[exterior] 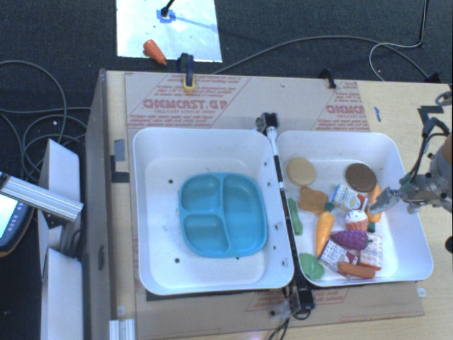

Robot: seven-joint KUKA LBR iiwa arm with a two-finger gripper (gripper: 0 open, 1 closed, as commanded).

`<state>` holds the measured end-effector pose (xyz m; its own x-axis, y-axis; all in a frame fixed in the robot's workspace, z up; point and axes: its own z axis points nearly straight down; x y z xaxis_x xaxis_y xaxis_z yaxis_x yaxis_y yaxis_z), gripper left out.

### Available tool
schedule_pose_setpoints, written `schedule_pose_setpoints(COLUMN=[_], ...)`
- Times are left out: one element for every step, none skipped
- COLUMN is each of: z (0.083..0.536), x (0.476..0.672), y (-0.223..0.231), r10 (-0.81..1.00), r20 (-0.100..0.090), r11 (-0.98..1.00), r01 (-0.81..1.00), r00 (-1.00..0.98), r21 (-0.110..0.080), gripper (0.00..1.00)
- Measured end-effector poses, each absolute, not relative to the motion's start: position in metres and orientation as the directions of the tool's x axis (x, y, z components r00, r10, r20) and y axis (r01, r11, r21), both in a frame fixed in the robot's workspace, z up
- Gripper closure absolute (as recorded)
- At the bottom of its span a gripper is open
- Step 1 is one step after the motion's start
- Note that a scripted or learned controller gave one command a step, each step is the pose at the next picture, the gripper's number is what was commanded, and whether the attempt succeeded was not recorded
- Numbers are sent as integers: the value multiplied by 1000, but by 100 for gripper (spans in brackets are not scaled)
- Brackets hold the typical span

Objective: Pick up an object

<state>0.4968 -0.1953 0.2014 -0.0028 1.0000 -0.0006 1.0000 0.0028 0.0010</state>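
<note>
Two white bins sit side by side on the tabletop (212, 105). At nine o'clock of centre, the left bin (152, 190) carries a blue divided plate (223, 214). The right bin (410, 225) holds a heap of toy food: a tan round piece (301, 171) and a brown disc (361, 177) toward twelve o'clock of the bin, a carrot (323, 232) near its middle, a purple piece (352, 239) just beside the carrot, and a green leaf (311, 265) toward six o'clock.

The arm enters from three o'clock, and the hand (386, 200) hangs over the right edge of the heap, near the brown disc. Whether it is apart or together cannot be told; blur hides that end of the arm, and nothing visibly sits in its grip.

Judging by the crowding, a clean pick probably wants an outlying piece such as the brown disc, approached straight down so neighbours are not shoved or dragged along.
</note>
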Motion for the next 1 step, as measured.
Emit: schedule_pose_setpoints(z=[85], x=[506], y=[-137], r10=[1000], r20=[0], r11=[4], r01=[1000], r00=[-4], r21=[3], gripper=[0])
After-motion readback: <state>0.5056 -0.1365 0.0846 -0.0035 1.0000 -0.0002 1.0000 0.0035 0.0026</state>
